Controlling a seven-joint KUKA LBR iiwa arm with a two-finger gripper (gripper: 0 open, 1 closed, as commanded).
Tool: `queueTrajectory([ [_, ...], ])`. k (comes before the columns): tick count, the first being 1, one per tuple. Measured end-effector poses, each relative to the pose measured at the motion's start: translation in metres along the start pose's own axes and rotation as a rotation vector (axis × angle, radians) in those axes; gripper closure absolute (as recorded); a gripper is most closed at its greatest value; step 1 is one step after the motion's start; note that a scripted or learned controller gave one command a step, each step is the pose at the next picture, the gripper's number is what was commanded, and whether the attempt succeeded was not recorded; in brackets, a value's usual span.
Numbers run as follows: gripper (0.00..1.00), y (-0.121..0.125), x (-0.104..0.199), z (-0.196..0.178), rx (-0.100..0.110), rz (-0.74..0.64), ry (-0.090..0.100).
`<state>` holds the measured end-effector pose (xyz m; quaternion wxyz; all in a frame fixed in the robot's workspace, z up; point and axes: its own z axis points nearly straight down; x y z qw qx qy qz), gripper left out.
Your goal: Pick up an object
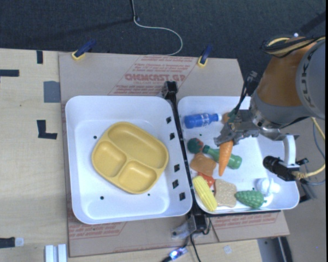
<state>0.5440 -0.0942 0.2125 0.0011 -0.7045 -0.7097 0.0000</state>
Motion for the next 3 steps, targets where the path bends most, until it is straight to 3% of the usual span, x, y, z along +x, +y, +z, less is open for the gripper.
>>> queueTrajectory([
  [1, 1.0, -0.001, 0.014, -0.019, -0.001, 0.004, -0.001],
  [2, 1.0, -0.005, 0.014, -0.007, 0.002, 0.007, -0.002],
  [3, 1.0, -0.004, 0.013, -0.017, 0.0, 0.006, -0.001],
])
